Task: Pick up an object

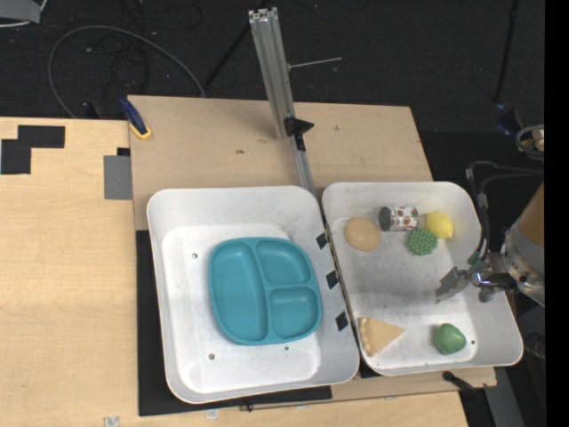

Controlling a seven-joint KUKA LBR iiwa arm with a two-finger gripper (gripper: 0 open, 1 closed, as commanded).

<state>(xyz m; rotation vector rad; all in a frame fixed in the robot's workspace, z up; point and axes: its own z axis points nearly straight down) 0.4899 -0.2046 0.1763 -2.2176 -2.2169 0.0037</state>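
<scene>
Wooden bench [267, 140] carries two white bins; the right bin [404, 194] holds the small objects. Nearest to the hand [455, 283] is the green round object [450, 338], lying at about 6 o'clock from it, apart. Whether the hand is spread, I cannot tell.

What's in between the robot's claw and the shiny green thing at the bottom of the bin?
Nothing. In the camera view, just bare white bin floor lies between the gripper and the green object.
</scene>
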